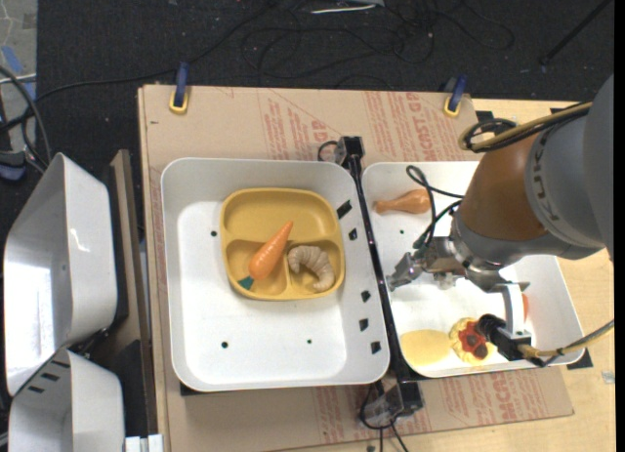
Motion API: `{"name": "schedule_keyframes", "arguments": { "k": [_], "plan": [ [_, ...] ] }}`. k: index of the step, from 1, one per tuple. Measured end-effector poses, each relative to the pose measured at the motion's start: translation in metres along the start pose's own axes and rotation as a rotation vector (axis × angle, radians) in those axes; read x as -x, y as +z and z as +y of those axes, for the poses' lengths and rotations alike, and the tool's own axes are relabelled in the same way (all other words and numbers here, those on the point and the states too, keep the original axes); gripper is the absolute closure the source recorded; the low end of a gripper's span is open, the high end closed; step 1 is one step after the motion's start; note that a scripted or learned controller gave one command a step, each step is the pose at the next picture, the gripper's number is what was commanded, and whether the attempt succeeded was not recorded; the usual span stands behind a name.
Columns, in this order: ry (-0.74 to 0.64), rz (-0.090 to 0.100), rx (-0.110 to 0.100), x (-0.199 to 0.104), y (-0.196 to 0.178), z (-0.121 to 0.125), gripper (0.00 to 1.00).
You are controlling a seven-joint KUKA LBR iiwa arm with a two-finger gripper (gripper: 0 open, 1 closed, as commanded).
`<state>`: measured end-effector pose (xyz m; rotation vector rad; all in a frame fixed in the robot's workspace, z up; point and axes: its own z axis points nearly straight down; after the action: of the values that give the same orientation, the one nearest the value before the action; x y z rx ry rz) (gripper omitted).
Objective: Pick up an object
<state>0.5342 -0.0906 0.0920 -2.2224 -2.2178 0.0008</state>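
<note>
Two shallow white bins sit side by side on a cardboard-covered bench. The left bin [195, 343] holds a yellow divided plate [283, 243]. On the plate an orange toy carrot [270, 251] lies with its long axis slanted, its narrow tip pointing toward 1 o'clock and its thick end toward 7 o'clock. Just beside it, at 3 o'clock, a pale curled shrimp [312, 265] rests in the neighbouring compartment.

The right bin [559, 296] holds a toy chicken drumstick [404, 203] near its 11 o'clock corner, lying roughly level, its bone end pointing toward 9 o'clock. A pale yellow flat piece [423, 347] and a red-and-yellow item [473, 337] lie near the bin's 6 o'clock edge.

The grey and orange arm reaches in from 3 o'clock over the right bin. Its gripper [403, 272] hangs near the bin's left wall, with the drumstick at its 12 o'clock, apart from it. Whether it is spread or pressed together cannot be told.
</note>
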Motion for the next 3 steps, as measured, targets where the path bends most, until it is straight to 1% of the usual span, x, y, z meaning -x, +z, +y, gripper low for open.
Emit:
{"name": "schedule_keyframes", "arguments": {
  "k": [1,2,3],
  "plan": [
    [0.002,0.0,0.001,0.0,-0.01,0.0,1.0],
    [-0.001,-0.002,0.006,0.003,-0.07,-0.006,1.0],
    [-0.005,-0.002,0.007,0.004,-0.113,-0.004,1.0]
  ]
}}
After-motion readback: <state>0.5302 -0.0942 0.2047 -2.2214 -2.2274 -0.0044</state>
